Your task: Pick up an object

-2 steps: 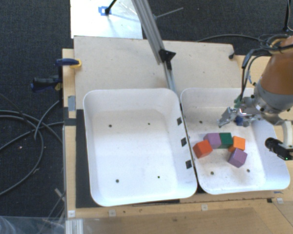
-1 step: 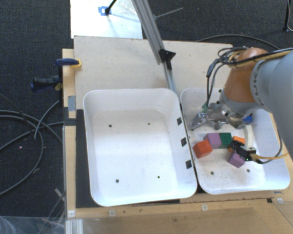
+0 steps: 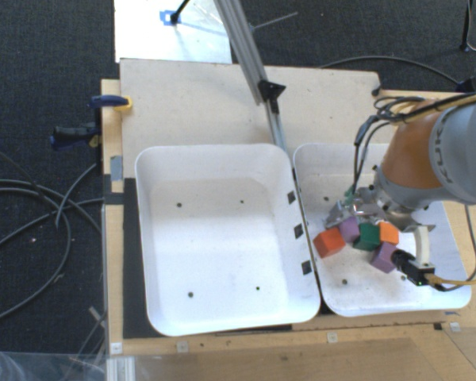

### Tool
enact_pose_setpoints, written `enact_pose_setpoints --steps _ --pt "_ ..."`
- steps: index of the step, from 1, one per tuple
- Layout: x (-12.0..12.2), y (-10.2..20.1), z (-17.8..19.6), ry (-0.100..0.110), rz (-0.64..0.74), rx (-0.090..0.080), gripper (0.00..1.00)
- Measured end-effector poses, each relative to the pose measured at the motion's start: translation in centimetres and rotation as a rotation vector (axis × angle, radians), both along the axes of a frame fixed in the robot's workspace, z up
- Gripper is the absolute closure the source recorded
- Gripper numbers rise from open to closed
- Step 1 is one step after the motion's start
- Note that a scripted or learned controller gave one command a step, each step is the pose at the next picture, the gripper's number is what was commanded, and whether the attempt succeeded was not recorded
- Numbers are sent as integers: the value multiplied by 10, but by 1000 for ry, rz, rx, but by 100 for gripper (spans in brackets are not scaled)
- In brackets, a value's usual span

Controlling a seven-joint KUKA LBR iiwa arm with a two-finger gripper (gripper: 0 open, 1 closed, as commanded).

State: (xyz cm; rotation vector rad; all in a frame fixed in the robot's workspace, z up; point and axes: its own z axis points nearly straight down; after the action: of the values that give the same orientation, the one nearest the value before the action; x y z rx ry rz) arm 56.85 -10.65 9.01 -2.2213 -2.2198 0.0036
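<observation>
In the right bin lies a tight cluster of small blocks: an orange-red block at the left, a purple one beside it, a green one, a small orange one and another purple one lower right. My gripper reaches down from the right, its tip right over the upper edge of the cluster near the purple block. The wrist and orange band hide the fingertips, and no block visibly sits between them.
The left bin stands beside the right one, sharing a raised middle rim. A slanted metal pole crosses above the bench. Blue clamps sit at the bench's left edge. Cables run along the arm.
</observation>
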Motion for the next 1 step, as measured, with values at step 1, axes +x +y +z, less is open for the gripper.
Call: enact_pose_setpoints --steps 1 --pt "15 6 1 -6 6 0 0"
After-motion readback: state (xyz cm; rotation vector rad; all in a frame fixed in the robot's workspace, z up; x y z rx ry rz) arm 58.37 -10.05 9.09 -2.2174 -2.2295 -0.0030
